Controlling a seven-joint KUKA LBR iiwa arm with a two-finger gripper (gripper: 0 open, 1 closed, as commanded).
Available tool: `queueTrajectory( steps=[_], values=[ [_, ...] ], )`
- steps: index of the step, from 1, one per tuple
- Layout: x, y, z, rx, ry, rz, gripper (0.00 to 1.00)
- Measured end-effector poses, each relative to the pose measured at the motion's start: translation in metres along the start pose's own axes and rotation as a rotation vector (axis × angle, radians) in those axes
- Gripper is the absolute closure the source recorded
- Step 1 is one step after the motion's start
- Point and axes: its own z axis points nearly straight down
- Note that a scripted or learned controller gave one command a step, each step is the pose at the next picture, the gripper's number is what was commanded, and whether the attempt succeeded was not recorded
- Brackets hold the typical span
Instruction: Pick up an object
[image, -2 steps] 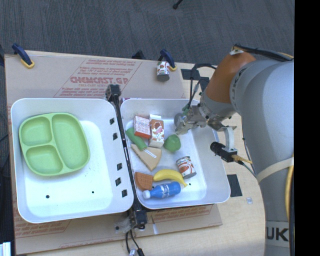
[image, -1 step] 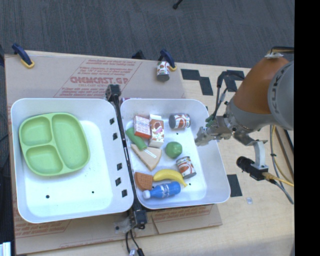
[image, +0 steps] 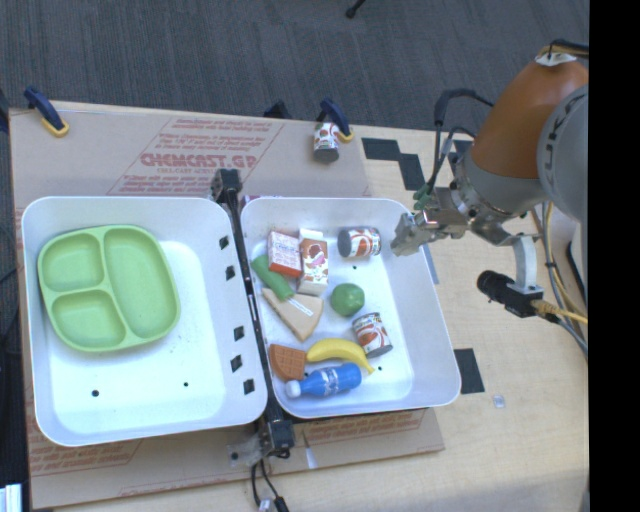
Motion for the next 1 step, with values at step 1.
queueTrajectory(
  steps=[1],
  values=[
    [0.0294, 0.0349, 0.0689, 0.004, 0.0, -0.001, 1.0]
  ],
)
